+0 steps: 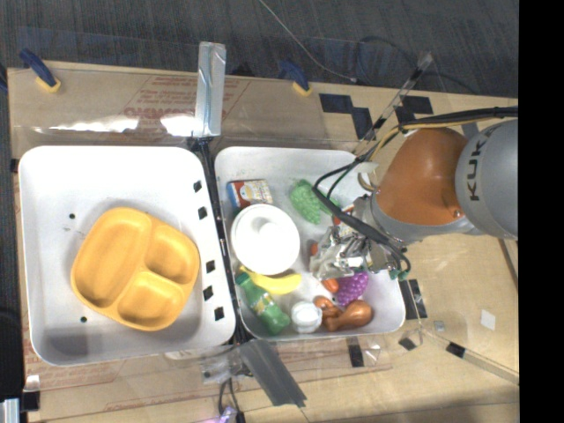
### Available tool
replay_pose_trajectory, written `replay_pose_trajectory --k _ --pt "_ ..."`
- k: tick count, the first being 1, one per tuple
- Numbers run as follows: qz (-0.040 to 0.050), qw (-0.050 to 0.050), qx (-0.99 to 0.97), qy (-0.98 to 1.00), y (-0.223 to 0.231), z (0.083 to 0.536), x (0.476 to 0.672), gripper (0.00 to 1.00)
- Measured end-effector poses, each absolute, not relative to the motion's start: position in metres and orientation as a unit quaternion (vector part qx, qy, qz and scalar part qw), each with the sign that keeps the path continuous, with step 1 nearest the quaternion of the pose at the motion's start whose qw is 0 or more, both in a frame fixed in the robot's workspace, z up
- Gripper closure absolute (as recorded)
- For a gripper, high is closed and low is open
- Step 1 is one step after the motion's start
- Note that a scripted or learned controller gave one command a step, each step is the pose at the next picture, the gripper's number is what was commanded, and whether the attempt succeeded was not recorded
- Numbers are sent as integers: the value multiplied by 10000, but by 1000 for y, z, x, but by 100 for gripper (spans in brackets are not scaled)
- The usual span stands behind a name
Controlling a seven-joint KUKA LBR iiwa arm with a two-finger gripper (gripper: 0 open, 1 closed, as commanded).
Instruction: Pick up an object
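left bin [44,236]: open floor around yellow tray [134,266] | right bin [264,159]: crowded, white bowl [265,238], bottle [262,303], grapes [352,285] packed close | arm [432,179] over right edge

- We see the arm [441,179] reaching in over the right bin [264,155], its tool [342,256] low among the things there.
- Just below the tool lies a purple bunch of grapes [354,285]; whether it is gripped we cannot tell.
- That bin also holds a white bowl [264,236], a banana [275,283], a green bottle [263,305] and a small box [249,191].
- In the left bin [53,174] a yellow divided tray [134,266] lies alone.
- Both bins rest on the surface [458,307].
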State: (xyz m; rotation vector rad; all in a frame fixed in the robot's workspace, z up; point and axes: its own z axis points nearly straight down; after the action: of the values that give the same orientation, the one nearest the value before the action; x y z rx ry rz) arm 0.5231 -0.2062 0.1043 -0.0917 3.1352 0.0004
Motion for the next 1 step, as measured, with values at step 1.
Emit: replay_pose_trajectory --k 1 --pt "-29 66 294 9995 -212 282 527 100"
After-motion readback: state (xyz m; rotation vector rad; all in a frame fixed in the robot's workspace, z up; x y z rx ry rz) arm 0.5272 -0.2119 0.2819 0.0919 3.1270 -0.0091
